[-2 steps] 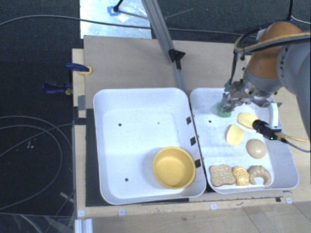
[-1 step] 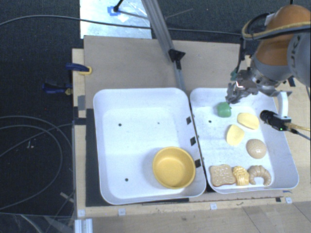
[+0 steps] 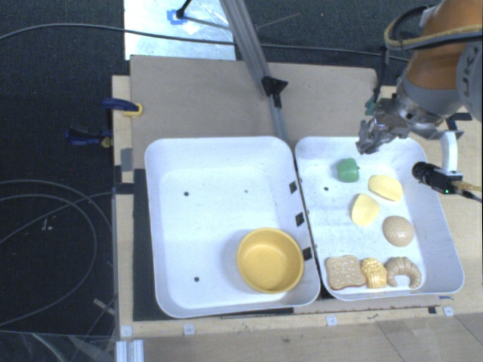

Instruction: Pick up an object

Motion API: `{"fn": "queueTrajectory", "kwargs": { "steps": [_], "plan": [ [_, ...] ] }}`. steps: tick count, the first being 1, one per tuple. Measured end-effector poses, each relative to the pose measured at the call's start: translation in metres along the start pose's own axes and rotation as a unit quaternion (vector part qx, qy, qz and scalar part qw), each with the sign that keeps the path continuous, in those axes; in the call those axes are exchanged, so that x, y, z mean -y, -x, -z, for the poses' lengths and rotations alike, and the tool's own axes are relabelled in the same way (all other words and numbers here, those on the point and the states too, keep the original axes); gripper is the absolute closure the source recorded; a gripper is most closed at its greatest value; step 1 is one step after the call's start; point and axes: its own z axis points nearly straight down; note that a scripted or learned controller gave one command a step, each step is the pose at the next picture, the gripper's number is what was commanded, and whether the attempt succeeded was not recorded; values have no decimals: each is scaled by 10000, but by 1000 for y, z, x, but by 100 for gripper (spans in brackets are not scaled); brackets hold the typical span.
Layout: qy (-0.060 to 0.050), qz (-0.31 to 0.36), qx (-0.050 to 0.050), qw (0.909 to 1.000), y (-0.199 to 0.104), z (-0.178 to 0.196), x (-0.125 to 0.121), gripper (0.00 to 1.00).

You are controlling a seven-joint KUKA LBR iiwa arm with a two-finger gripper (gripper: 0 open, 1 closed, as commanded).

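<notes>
no legible writing anywhere on bench or bins. grey arm with orange band reaching in from the right, gripper poised over the right bin's far rim, carrying nothing, finger spread impossible to tell. green object just below it, near two yellow pieces.

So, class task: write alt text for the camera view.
A robot gripper hovers over the right bin's far edge, near a green item; that bin also holds yellow pieces and toy breads. The left bin holds a yellow bowl.
</notes>
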Motion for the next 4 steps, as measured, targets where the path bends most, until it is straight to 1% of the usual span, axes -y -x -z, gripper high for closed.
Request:
{"fn": "queueTrajectory", "kwargs": {
  "steps": [1, 2, 3, 4],
  "plan": [
    [-17, 13, -12, 10000, -54, 4, 21, 100],
    [-33, 6, -12, 10000, -96, 1, 58, 100],
    [-29, 7, -9, 10000, -133, -5, 78, 100],
    [-34, 13, -13, 10000, -183, -19, 103, 100]
  ]
}}
